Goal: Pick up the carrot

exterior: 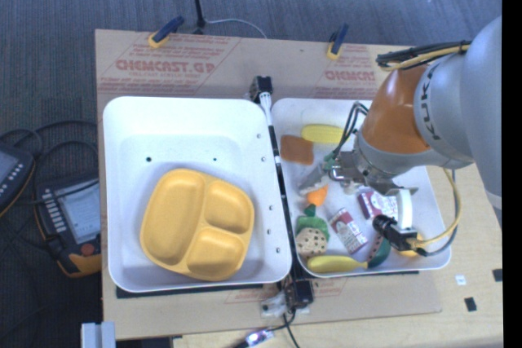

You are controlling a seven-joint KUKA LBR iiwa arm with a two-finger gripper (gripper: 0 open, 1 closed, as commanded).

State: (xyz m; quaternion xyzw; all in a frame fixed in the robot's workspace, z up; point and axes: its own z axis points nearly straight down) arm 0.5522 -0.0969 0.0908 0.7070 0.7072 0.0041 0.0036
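- Gripper point(330, 167) hangs low over the right bin point(436, 257), and I cannot tell how far it is open or whether it has hold of anything.
- Carrot point(316, 196) lies just below and left of it, a small orange piece near the bin's left wall — apparently not yet gripped.
- Green toy point(308, 212) and cookie point(311, 240) sit close beyond the carrot, so the descent should be straight and centred, I judge.
- Brown slice point(297, 149) is up-left; open floor is small there.
- Left bin point(122, 134) with yellow tray point(196, 222) is far left.
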